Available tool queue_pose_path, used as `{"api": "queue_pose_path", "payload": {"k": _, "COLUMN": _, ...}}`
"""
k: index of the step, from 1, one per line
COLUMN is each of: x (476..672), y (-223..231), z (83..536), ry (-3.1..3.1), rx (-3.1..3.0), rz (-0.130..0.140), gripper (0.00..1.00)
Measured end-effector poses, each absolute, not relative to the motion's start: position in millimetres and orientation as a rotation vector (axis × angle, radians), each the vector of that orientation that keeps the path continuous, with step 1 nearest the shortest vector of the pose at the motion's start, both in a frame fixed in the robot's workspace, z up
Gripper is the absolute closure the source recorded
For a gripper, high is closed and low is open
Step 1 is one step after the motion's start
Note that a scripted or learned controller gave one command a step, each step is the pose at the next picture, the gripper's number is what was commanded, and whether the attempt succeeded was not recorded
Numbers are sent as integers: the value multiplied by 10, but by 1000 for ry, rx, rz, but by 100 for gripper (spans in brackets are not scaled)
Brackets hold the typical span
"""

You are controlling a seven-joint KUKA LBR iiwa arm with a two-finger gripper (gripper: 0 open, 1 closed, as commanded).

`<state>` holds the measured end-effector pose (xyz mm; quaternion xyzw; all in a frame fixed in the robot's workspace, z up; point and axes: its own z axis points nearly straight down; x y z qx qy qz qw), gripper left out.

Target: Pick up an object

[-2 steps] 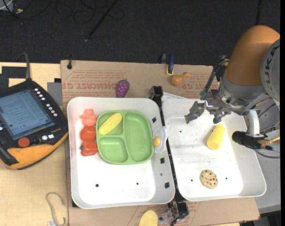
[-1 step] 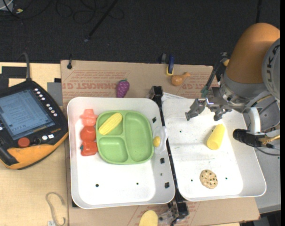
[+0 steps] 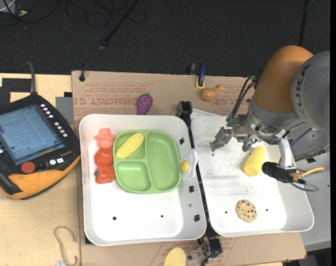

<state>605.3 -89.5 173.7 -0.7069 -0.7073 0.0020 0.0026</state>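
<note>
right bin (image 3: 301, 218): mostly open floor
cookie (image 3: 246, 210) near front, yellow block (image 3: 254, 160) by arm; bare between. left bin (image 3: 90, 204) crowded by green tray (image 3: 151, 168), front strip free.

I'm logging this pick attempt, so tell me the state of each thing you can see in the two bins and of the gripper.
Gripper: above the right bin, holding nothing visible.
Yellow block: lying tilted in right bin.
Cookie: flat in right bin.
Green plate: flat in left bin.
Corn: lying in the plate's upper-left compartment.
Red toy: lying beside the plate.
</note>
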Motion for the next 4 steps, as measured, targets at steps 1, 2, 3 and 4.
{"api": "queue_pose_path", "payload": {"k": 1, "x": 5977, "y": -880, "z": 1277, "ry": -2217, "rx": -2216, "rz": 7, "gripper": 0}}
{"api": "queue_pose_path", "payload": {"k": 2, "x": 5968, "y": -853, "z": 846, "ry": -2218, "rx": -2217, "rz": 6, "gripper": 0}}
{"api": "queue_pose_path", "payload": {"k": 3, "x": 5974, "y": -870, "z": 970, "ry": -2212, "rx": -2225, "rz": 3, "gripper": 100}}
{"api": "queue_pose_path", "payload": {"k": 4, "x": 5992, "y": -929, "z": 1596, "ry": -2214, "rx": -2232, "rz": -3, "gripper": 100}}
